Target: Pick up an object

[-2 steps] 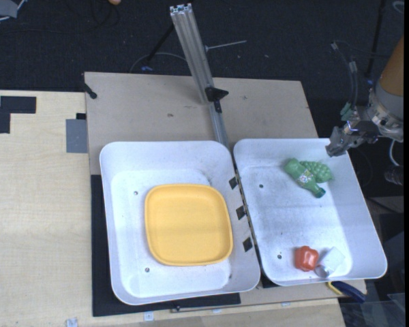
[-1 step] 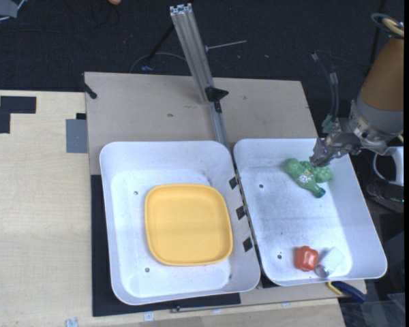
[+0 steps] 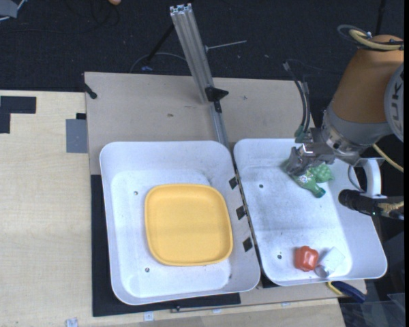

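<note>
A yellow square plate (image 3: 189, 223) lies in the left bin (image 3: 123, 162). In the right bin (image 3: 273, 237), a green toy-like object (image 3: 318, 178) sits near the far right part. My gripper (image 3: 301, 163) hangs right over it, touching or nearly touching its left side; whether the fingers hold it I cannot tell. A red-orange object (image 3: 305, 257) rests at the near right corner of the right bin, beside a pale clear item (image 3: 329, 260).
A metal rail (image 3: 196, 46) slants up from between the bins at the back. The arm's orange band (image 3: 368, 80) stands above the right bin's far right edge. The bench (image 3: 34, 216) spreads out to the left.
</note>
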Robot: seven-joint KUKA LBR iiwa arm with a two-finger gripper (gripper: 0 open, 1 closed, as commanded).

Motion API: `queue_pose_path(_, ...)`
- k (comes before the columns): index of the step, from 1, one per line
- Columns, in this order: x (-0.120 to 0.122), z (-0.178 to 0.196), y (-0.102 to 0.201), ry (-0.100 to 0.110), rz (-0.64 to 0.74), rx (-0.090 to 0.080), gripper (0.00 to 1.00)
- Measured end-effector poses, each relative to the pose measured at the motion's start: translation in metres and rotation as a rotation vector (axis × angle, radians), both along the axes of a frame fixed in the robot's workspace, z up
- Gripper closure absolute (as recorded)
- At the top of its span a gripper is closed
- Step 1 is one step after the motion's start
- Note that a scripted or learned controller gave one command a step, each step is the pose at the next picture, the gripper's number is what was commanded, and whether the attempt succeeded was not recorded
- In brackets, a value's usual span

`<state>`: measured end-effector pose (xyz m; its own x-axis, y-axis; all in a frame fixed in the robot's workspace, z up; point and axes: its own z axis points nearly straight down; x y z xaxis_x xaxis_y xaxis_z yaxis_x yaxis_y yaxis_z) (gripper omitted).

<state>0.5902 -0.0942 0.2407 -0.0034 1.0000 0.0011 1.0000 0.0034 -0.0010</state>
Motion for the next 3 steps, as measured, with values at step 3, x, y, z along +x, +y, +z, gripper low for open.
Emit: queue_pose_path(3, -0.038, -0.004, 0.153, -0.001, 0.000, -0.001, 1.00)
